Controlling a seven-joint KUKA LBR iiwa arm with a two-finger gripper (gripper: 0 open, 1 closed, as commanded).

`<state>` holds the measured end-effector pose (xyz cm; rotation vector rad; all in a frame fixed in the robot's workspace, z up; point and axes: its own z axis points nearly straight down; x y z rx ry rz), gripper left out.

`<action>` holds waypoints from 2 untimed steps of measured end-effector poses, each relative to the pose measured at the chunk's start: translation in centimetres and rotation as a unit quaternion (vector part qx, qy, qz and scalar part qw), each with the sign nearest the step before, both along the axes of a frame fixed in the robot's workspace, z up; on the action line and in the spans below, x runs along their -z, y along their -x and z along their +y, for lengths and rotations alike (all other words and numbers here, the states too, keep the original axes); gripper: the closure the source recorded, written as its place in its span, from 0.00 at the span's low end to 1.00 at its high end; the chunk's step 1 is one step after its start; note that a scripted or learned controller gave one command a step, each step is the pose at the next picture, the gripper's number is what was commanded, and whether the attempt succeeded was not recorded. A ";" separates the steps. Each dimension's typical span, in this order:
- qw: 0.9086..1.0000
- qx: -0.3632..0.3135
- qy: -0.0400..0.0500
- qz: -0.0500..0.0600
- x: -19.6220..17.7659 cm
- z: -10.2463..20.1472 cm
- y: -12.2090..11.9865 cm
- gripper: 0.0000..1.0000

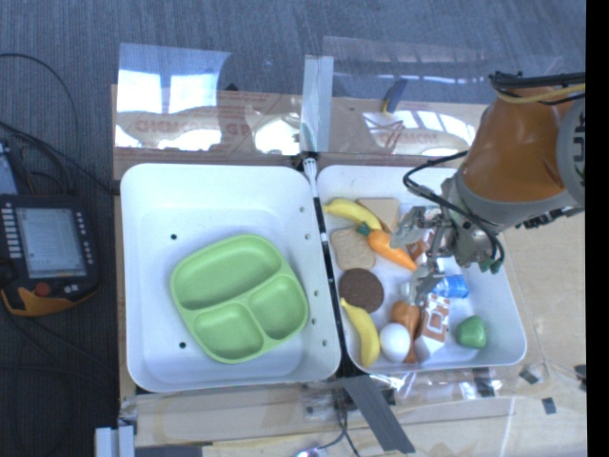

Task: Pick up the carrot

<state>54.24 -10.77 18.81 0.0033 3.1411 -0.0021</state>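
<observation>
carrot (390,248) lies in right bin (509,336), tool (426,241) beside it, blurred; can't tell its state

One camera hung fixed above the bench (557,284) and looked down at a slant, far enough back to take in both white bins whole. The left bin (152,255) sat mid-frame and the right bin (504,331) lay beside it toward the right edge. The arm (519,155) entered from the right. Dark floor (238,8) filled the top of the frame.
</observation>
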 end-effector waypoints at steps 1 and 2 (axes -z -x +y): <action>1.000 -0.026 0.000 -0.002 8.1 1.4 -3.5 0.00; 1.000 -0.026 0.002 -0.002 7.1 1.5 -3.5 1.00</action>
